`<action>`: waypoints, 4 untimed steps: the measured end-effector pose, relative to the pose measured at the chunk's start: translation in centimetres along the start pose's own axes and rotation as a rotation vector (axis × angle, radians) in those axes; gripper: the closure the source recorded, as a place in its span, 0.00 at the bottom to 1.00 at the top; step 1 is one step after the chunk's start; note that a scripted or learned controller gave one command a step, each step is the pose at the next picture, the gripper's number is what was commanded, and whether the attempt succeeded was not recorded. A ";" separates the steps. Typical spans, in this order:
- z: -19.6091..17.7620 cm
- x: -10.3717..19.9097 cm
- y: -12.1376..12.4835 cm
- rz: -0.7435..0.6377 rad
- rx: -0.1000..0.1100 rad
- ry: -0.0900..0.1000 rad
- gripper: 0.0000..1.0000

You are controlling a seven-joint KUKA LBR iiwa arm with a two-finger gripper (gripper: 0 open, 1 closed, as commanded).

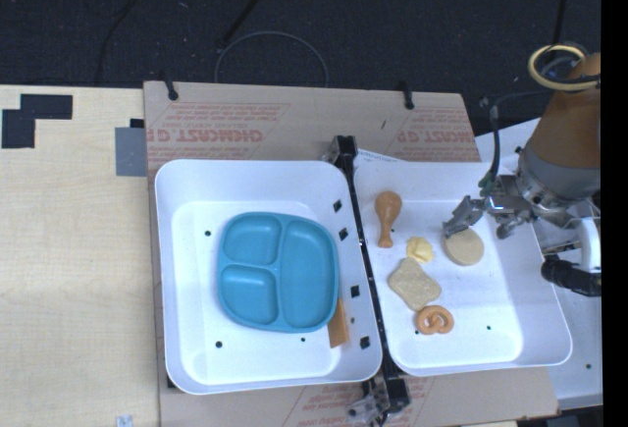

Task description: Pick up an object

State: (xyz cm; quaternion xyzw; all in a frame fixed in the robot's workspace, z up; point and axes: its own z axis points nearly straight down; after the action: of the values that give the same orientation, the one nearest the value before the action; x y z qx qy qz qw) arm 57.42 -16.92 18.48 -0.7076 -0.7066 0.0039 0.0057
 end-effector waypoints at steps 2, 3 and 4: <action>5.7 0.3 0.7 -0.002 -0.005 0.000 0.00; 9.2 0.2 1.1 -0.001 -0.017 -0.003 0.00; 7.7 0.0 1.4 0.001 -0.032 -0.009 1.00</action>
State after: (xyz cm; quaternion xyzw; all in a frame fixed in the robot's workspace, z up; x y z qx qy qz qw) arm 58.71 -16.91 10.80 -0.7079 -0.7062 -0.0041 -0.0086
